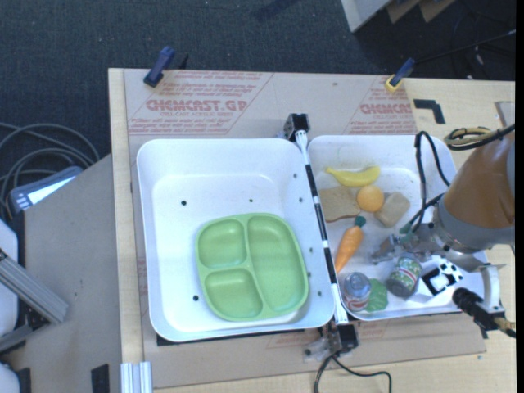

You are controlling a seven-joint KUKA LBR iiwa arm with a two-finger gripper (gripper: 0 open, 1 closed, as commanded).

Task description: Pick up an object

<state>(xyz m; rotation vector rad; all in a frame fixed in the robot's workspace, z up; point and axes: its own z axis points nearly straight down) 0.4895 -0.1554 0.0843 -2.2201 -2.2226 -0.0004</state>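
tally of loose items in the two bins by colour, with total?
Green: 2, divided plate in the left bin, broccoli-like piece.
Yellow: 1, banana.
Orange: 2, round fruit, carrot.
Tan: 2, bread slice, small block.
Cans: 2, one, another under the gripper.
Total: 9

**One fixed camera looking down at a slant**

The single camera is sitting above the bench [246, 97], looking down obliquely and taking in both the left bin [164, 170] and the right bin [426, 150] from a moderate distance. The arm [483, 195] is entering from the right, and dark floor [123, 15] is showing beyond the bench's far edge.
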